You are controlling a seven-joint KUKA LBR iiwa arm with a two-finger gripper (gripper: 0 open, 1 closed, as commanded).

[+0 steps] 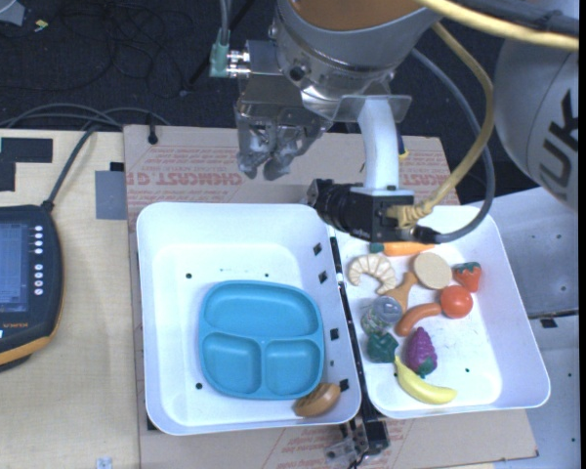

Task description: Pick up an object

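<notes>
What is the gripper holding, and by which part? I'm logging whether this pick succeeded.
Nothing. The gripper hangs above the far rim of the left bin with nothing between its fingers.

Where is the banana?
The banana lies in the right bin, near its front edge. It sits just below the purple grapes, at the near end of the pile of toy food.

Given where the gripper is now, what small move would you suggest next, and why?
Probably swing the gripper toward the right bin before descending. It hangs over the cardboard behind the left bin, while most of the toy food, such as the banana and the tomato, lies in the right one.
</notes>
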